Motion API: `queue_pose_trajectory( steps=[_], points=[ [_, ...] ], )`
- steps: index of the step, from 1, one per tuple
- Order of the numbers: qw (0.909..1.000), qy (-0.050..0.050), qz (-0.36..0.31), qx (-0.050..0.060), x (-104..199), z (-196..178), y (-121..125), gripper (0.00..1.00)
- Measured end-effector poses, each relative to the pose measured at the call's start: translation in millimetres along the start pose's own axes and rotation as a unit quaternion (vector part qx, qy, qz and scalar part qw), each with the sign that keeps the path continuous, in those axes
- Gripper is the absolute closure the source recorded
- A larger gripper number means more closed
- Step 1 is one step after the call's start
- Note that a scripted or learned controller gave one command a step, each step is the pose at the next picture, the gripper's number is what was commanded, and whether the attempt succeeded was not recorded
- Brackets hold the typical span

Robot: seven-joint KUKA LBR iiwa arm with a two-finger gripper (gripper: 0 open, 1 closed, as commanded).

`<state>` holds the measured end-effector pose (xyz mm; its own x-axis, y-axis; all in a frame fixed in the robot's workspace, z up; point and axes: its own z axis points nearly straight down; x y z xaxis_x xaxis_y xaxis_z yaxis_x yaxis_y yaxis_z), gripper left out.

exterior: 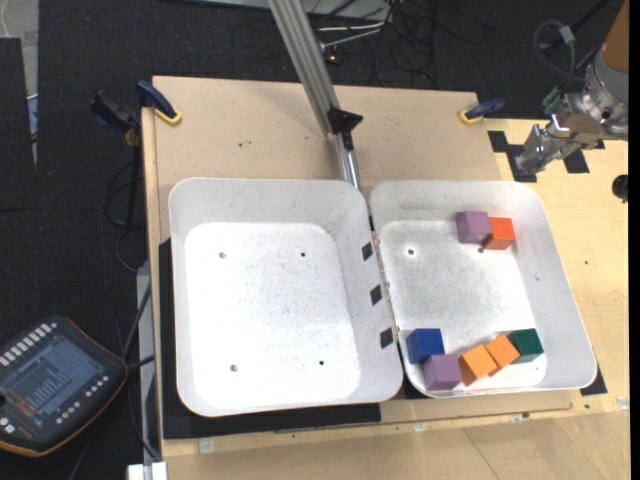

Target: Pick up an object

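Looking at the right bin, the small blocks seem light, rigid foam or wood, so flat opposite sides should pinch fine. The purple block touching the orange block looks easiest. Can't tell the gripper opening; it's outside the bin's far corner, holding nothing.

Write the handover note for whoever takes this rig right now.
Gripper: above the bench beyond the right bin's far right corner, holding nothing; whether it is open or shut is not clear.
Right bin: purple block touching an orange block near the far side; along the near edge a blue block, purple block, two orange blocks and a green block.
Done: nothing picked yet.
Left: move over the right bin, grasp one block, lift it.
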<state>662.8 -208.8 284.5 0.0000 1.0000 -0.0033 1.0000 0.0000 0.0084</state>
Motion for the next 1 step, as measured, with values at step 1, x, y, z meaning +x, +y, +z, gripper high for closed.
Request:
queue_pose_trajectory(
  steps=[1],
  points=[
    [1.0000, 0.002, -0.004, 0.004, 51.8, -3.4, -20.7, 1.00]
  ],
)
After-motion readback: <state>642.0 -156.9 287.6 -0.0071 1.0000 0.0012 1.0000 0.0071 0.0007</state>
